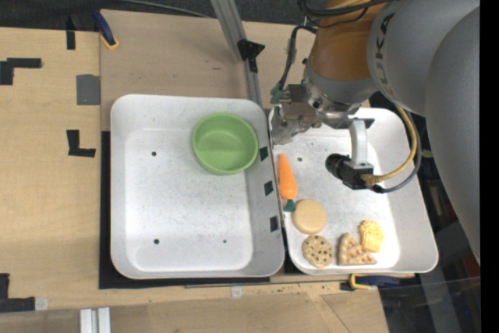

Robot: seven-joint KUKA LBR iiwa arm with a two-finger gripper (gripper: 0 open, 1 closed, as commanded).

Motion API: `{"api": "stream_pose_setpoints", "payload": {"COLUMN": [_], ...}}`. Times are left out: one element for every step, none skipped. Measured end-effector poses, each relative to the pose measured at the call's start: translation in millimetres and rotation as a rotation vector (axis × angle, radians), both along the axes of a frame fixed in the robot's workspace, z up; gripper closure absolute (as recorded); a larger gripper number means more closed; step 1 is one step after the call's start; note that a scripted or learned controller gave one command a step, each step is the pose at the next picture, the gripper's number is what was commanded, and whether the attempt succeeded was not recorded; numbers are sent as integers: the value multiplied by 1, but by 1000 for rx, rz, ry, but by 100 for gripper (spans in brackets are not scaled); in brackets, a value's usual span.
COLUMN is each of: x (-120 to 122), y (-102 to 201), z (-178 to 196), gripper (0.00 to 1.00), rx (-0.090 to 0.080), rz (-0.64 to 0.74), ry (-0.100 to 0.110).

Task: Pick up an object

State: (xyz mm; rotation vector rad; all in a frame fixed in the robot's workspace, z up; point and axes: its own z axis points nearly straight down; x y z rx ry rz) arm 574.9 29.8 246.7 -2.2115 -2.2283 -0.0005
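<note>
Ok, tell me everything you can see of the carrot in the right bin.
The carrot is a small orange toy, plastic-looking, with a green stub at its lower end near the tan round cookie. It lies flat in the right bin, along its left wall, pointed tip toward the top of the view, tilted slightly. The end effector is above its tip, apart from it. Nothing grips it.
</note>
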Motion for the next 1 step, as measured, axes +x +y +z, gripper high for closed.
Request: {"api": "stream_pose_setpoints", "payload": {"x": [-4], "y": [50], "z": [-1], "gripper": [100], "rx": [0], "rz": [0], "ry": [1]}}
